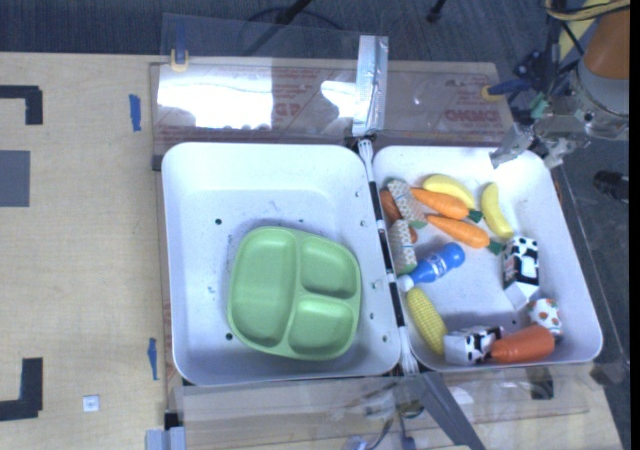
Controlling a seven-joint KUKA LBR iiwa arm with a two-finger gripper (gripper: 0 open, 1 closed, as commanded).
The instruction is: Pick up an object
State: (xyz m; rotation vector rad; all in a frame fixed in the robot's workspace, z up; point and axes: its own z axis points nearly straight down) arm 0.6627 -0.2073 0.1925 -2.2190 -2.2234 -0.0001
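Hand (pixel 520 146), state impossible to tell, above the right bin's (pixel 575 268) far corner, just beyond the banana (pixel 496 210).

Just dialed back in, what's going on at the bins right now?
The gripper hangs over the far right corner of the right bin, holding nothing. Toy food lies below it: carrots, a banana, corn. The left bin holds a green divided plate.
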